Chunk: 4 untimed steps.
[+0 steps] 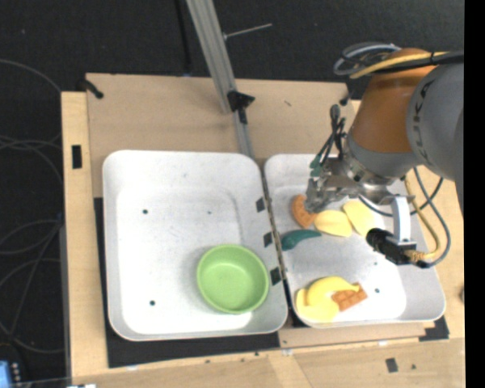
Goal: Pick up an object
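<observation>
In the right bin (388, 277) lie an orange piece (301, 212), two pale yellow pieces (334, 223) (361, 216), a teal piece (297, 238) and, nearer the front, a yellow object (322, 295) with a small orange piece (349, 298) on it. My gripper (317, 198) hangs low over the bin's back left part, right above the orange piece and beside the pale yellow ones. The wrist hides much of the fingers, and nothing shows between them.
A green bowl (233, 277) sits at the front right of the left bin (145, 241). A metal pole (214, 55) slants up from behind the bins. A black part with cables (392, 247) hangs from the arm over the right bin.
</observation>
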Motion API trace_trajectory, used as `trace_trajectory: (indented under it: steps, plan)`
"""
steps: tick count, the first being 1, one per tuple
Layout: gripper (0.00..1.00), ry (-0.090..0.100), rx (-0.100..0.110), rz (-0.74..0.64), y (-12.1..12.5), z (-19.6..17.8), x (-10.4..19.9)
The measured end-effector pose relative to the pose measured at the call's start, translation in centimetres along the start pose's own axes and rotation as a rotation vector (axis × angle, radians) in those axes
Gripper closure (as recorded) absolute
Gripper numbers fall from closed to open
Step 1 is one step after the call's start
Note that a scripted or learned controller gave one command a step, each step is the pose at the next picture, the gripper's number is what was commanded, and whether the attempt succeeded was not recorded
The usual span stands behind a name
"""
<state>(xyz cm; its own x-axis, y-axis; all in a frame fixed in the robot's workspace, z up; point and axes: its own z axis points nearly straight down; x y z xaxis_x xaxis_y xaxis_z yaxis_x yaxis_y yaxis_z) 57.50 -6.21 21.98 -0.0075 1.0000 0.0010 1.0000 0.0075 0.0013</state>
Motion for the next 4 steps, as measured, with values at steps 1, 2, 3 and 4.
trace_trajectory:
  steps: [1, 2, 3, 4]
  plan:
    - [1.0, 0.001, -0.001, -0.001, 1.5, -1.4, 5.2]
    - [1.0, -0.001, 0.001, 0.004, 3.1, -0.6, 9.9]
    - [1.0, 0.0, 0.0, 0.001, 4.8, -0.2, 14.7]
    - [0.0, -0.004, 0.001, 0.003, 4.8, -0.2, 14.3]
